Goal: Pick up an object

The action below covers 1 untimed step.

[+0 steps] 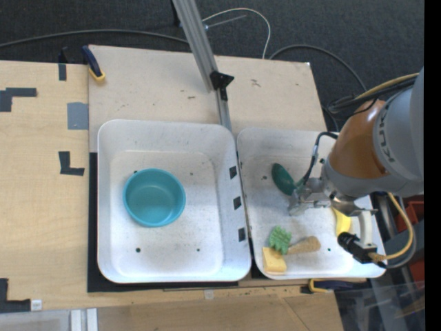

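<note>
Pale wooden boards (41, 185) cover the bench, with dark carpet and loose cables along the top of the frame and a grey metal pole (196, 36) slanting down from the upper middle. Two shallow white plastic bins sit side by side, speckled with dark flecks. At the centre left of the left bin (110, 136) is a round teal bowl (154, 197), smooth and glossy. The right bin (258, 143) holds a dark green spoon-like piece (282, 177) at centre, a bristly green brush with a tan wooden handle (295, 243) lower down, a yellow sponge block (273, 261) at the lower left corner, and a yellow piece (342, 223) at the right. The gripper (301, 200) hangs low in the right bin, just beside the green piece; how far it is open cannot be told, and nothing visibly sits in it.
</note>
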{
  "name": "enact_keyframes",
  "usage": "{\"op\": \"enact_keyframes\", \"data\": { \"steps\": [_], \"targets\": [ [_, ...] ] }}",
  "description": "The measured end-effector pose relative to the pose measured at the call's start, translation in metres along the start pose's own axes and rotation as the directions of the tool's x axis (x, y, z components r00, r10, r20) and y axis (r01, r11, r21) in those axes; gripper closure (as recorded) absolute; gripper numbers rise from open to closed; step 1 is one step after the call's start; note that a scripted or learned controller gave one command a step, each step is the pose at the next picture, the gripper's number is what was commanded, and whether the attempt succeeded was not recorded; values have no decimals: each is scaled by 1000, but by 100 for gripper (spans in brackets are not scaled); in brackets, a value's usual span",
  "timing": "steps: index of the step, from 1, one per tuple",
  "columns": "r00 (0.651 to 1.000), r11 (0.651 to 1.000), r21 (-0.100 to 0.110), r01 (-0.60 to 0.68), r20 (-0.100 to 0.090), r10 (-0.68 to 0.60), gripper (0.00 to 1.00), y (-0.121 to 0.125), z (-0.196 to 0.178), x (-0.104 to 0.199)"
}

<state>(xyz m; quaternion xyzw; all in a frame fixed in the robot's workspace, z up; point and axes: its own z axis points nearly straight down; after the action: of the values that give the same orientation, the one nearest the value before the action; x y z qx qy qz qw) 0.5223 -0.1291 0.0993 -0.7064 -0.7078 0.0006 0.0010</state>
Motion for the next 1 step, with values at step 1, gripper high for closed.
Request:
{"op": "enact_keyframes", "data": {
  "steps": [1],
  "targets": [
    [1000,1000,-5,0,1,0,100,-7,-58,4]
  ]
}}
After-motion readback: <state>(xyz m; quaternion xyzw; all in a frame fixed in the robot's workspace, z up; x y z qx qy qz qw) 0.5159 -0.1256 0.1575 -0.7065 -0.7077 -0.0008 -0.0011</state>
